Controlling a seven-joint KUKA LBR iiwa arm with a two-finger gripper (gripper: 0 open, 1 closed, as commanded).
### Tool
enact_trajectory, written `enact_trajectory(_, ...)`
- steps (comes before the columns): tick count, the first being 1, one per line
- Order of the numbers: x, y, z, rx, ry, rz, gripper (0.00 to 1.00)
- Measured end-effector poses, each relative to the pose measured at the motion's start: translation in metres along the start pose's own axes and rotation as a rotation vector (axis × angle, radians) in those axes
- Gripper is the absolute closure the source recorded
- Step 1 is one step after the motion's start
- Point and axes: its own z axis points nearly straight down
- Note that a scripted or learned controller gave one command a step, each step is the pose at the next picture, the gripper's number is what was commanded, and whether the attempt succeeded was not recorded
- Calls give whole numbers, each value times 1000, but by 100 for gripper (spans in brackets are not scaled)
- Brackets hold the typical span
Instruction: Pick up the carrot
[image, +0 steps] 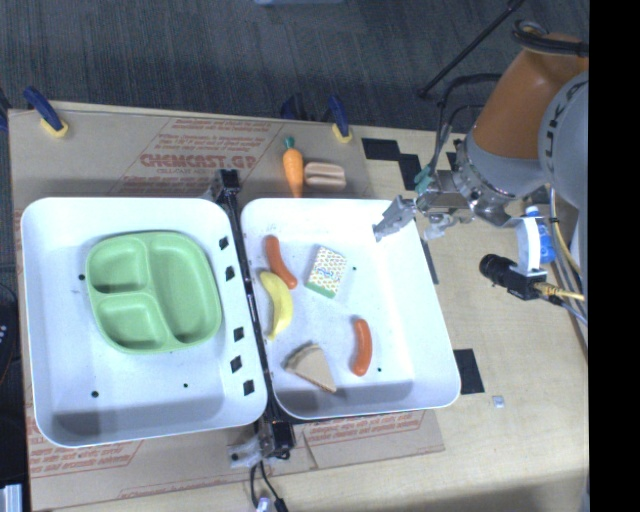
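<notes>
Two white bins sit side by side on your bench. The left bin (60, 380) holds a green divided plate (152, 290). The right bin (420, 330) holds five things: a sausage (279, 260) near its upper left, a yellow banana (277, 302) just below it and touching or nearly touching its lower end, a small printed box (328, 271) near the middle, a second sausage (361, 346) toward the lower right, and a wedge of sandwich (311, 367) at the bottom.

Your carrot (292, 167) is in neither bin. It lies on the cardboard just beyond the far rim of the right bin, orange body with its green top pointing away from the bins. Right beside it, on its right, lies a hot dog in a bun (324, 176).

The gripper (392, 222) hangs over the upper right corner of the right bin, well to the right of the carrot and apart from everything in the bin. You cannot tell from this view how its jaws stand; nothing shows between them. Blue clamps (46, 112) grip the far edge of the cardboard.
</notes>
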Motion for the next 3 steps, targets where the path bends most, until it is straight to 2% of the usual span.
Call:
enact_trajectory(1, 24, 32, 150, 3, 1, 37, 0)
enact_trajectory(2, 97, 67, 171, -9, -2, 230, 0)
enact_trajectory(3, 105, 65, 50, -3, 1, 302, 0)
